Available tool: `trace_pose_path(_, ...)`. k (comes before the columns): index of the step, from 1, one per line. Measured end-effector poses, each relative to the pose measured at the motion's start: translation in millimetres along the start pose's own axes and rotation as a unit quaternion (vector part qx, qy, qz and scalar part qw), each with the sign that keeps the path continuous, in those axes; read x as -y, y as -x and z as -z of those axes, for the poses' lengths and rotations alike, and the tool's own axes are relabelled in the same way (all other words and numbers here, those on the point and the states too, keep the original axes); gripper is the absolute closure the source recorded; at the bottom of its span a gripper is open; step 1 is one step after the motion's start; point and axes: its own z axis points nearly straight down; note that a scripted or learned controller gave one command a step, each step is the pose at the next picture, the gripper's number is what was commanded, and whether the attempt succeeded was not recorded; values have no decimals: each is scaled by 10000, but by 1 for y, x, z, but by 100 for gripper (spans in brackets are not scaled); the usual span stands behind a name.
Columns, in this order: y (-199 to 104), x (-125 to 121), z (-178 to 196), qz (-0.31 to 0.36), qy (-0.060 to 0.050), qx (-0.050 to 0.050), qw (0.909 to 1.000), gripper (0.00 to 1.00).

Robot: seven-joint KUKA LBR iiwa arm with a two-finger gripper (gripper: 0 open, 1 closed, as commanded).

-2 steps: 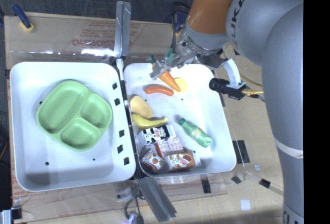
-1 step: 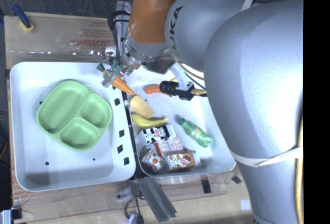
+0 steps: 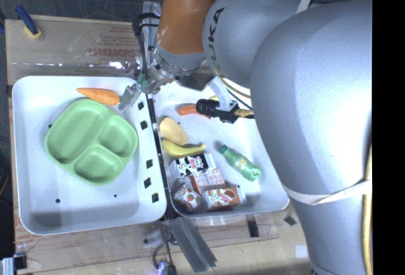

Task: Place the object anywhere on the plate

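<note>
Grey and bulky, the arm (image 3: 304,78) fills the right side of the view and reaches left over the bench, its orange band (image 3: 183,14) above the wrist. Two white bins lie side by side: the left bin (image 3: 38,210) bears a green plate (image 3: 92,141) with three compartments, and the right bin (image 3: 269,195) holds a clutter of toy food.

At the upper right corner of the left bin, the gripper (image 3: 134,95) hangs just above the divide between the bins. Whether it is released or clenched I cannot tell, since the wrist hides much of it. An orange carrot (image 3: 99,96) lies on the bin floor just left of the gripper, its thick end near the tool, beside the plate's upper rim and not on the plate. It is long, tapering leftward to a point.

In the right bin lie a yellow banana (image 3: 183,148), a green bottle (image 3: 240,163) and small printed cartons (image 3: 205,188).
</note>
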Motion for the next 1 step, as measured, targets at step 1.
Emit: trace_pose_path(1,0,0,0,0,0,0,10000,0)
